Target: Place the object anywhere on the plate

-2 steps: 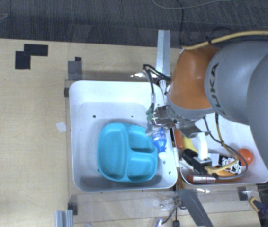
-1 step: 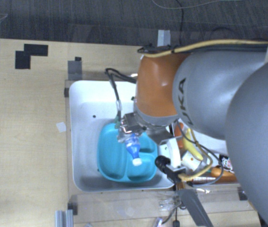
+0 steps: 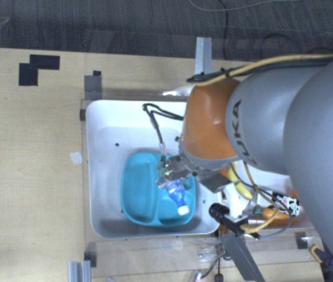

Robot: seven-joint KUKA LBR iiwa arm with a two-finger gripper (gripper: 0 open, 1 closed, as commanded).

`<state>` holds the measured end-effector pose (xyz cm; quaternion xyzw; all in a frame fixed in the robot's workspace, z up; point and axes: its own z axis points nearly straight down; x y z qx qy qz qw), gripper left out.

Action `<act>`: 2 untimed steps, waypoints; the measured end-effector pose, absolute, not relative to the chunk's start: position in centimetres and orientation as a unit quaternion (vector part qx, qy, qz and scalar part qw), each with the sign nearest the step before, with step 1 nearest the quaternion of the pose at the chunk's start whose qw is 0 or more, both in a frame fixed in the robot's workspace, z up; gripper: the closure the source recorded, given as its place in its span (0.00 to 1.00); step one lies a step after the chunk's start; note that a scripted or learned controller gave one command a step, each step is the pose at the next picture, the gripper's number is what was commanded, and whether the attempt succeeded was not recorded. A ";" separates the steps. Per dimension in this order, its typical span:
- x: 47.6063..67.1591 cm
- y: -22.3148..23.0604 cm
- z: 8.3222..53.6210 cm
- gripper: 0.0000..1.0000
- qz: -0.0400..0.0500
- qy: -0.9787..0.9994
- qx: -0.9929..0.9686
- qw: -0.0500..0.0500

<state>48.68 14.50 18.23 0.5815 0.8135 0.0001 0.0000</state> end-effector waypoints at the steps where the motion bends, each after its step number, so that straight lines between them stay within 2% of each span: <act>1: 48.7 10.4 18.4 1.00 0.000 0.741 0.671 0.000; 2: 48.8 8.6 20.5 1.00 0.002 0.832 0.555 0.002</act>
